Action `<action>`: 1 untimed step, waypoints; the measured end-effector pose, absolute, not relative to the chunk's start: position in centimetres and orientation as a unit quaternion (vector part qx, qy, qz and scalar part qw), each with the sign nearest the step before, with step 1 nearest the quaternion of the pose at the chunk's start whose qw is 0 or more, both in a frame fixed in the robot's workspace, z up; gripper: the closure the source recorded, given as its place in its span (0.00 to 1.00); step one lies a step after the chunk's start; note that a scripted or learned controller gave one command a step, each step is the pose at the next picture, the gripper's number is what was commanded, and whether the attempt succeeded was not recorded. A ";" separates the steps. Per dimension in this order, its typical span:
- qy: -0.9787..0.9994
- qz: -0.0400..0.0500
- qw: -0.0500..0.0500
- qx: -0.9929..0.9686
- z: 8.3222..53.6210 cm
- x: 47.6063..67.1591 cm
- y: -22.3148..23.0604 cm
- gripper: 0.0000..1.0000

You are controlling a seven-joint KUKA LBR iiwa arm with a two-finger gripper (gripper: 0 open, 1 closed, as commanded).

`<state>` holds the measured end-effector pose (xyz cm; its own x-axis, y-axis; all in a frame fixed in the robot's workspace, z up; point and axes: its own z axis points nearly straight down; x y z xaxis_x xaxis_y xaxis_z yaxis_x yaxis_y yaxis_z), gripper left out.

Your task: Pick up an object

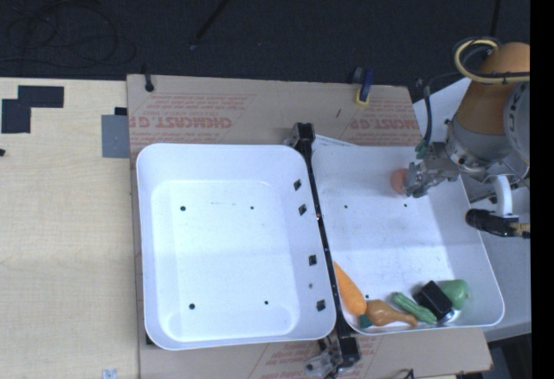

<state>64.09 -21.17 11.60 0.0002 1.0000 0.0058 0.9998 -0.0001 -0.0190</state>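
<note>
Right bin | hand | pinkish object, seemingly touching, just left

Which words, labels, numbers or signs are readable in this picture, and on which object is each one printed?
"CHEMCAST GP", in red, upside down: on the cardboard sheet behind the left bin; the spelling is uncertain because of blur.
The same red print near the blue clamp: partly cut off, only "GP" guessable.
Red print on the cardboard's front edge, below the bins: too blurred to read.
Items in the right bin: no legible text.
</note>
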 end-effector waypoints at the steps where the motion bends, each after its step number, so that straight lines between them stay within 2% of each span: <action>1: -0.707 0.005 0.007 -0.708 12.8 64.1 -21.3 1.00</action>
